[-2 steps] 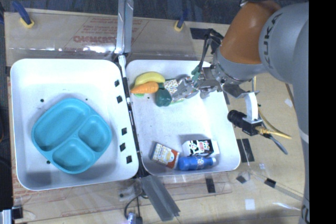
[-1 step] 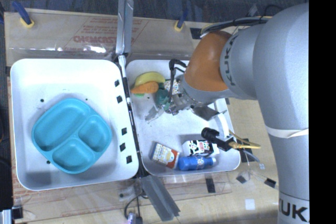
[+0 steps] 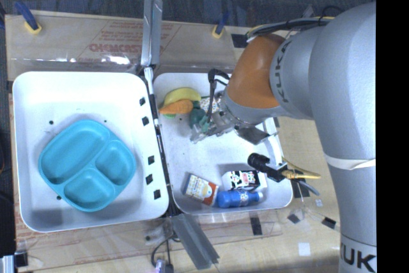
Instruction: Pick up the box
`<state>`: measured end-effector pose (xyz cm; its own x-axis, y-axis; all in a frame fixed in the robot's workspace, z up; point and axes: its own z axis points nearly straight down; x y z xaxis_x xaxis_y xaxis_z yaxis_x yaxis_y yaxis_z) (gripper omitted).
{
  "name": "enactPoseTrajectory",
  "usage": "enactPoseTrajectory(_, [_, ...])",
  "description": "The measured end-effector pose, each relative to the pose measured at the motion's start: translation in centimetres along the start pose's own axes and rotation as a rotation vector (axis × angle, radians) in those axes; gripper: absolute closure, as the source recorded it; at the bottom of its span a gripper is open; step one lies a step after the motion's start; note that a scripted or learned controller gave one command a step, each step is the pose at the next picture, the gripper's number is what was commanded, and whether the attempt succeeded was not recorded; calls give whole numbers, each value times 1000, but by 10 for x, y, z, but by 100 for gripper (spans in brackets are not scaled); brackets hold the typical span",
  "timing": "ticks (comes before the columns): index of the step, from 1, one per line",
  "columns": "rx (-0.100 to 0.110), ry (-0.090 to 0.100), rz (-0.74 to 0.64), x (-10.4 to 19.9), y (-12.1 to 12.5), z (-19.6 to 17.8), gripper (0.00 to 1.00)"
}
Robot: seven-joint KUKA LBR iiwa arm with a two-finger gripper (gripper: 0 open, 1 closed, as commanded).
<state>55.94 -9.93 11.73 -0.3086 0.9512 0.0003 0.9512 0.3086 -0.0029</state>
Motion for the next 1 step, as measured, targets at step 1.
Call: enactPoseTrajectory(1, [0, -1, -5, 0, 0, -10, 100])
